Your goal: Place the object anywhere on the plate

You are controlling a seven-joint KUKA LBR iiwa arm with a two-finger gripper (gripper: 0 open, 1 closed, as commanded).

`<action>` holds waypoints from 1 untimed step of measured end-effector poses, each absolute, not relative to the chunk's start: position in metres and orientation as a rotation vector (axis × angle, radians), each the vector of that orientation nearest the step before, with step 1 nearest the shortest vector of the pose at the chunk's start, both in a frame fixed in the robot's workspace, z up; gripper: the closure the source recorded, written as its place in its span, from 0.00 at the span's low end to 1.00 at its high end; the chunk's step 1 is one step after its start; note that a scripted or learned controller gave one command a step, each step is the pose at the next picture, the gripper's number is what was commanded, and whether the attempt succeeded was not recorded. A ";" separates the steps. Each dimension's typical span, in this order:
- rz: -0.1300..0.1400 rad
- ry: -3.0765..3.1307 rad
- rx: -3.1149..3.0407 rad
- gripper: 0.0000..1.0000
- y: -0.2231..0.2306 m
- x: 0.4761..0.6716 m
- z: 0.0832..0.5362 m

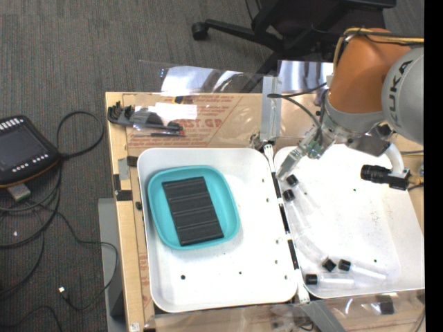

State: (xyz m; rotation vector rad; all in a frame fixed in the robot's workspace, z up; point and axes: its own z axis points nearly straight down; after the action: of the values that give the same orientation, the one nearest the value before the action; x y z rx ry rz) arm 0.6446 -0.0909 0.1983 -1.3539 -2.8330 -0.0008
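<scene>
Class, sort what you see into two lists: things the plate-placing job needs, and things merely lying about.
Job:
plate
dark slab lying on the plate
gripper

Lying about:
capped tubes in the right bin
pendant on the floor
chair base

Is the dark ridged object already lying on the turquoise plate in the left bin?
Yes, the dark ridged object lies flat inside the turquoise plate, which sits in the left bin.

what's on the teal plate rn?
A dark ribbed rectangular block lies flat on the teal plate in the left bin. The plate surface beneath the block is covered.
</scene>
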 end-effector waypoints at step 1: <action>-0.001 -2.772 -1.482 0.00 -0.136 0.639 0.238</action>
State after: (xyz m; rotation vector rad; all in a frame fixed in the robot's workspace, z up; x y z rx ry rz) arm 0.6393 -0.1364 0.2377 -1.4818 -2.7717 -0.0012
